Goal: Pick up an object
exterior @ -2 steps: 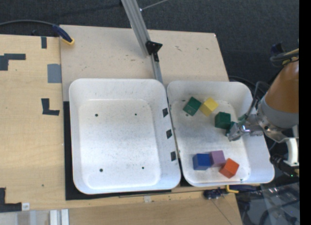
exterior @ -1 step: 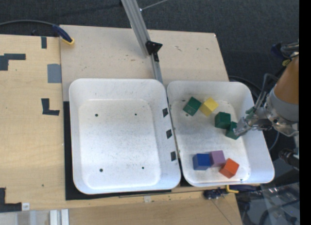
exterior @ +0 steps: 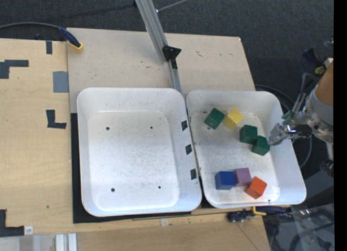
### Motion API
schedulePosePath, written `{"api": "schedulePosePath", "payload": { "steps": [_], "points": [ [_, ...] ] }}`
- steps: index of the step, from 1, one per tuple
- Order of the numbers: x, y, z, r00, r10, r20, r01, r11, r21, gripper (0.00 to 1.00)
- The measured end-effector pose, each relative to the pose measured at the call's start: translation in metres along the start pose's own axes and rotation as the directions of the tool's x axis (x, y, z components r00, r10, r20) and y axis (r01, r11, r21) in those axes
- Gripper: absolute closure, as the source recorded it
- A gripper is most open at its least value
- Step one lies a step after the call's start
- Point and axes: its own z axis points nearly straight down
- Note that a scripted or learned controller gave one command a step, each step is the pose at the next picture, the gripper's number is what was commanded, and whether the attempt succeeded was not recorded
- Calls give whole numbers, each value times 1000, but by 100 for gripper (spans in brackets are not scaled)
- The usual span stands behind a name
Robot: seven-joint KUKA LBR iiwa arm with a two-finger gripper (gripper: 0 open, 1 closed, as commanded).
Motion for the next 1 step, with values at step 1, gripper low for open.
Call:
{"api": "schedulePosePath", "payload": {
  "steps": [1],
  "points": [
    [37, 30, 0, 1000, -4, -3, 4, 1000, 3, 100]
  ]
}}
